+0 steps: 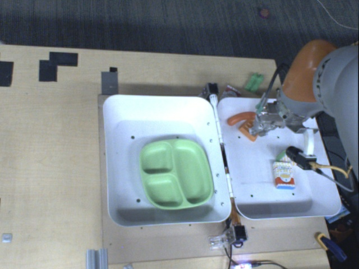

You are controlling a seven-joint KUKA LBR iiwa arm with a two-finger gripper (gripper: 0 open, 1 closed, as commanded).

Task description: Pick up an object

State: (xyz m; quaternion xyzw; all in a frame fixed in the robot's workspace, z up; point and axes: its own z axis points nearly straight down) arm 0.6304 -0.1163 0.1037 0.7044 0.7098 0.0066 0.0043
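Seemingly nothing is lifted yet. The tool [261,125] hangs low over the far part of the right bin [252,178], and whether it is open or closed cannot be told. An orange piece [241,119], probably the target, lies on the right bin's floor near its far left corner. A small carton [285,174] lies nearer the right bin's middle. Grasping and raising are left to do.

A pale wooden bench [50,167] lies under soft, even light, with dark grey ribbed carpet [140,10] running beyond the bench's far edge, flat black patches [53,66] on the bench's far left part, and a thin pale cable [322,7] on the carpet past the bench's far right corner.
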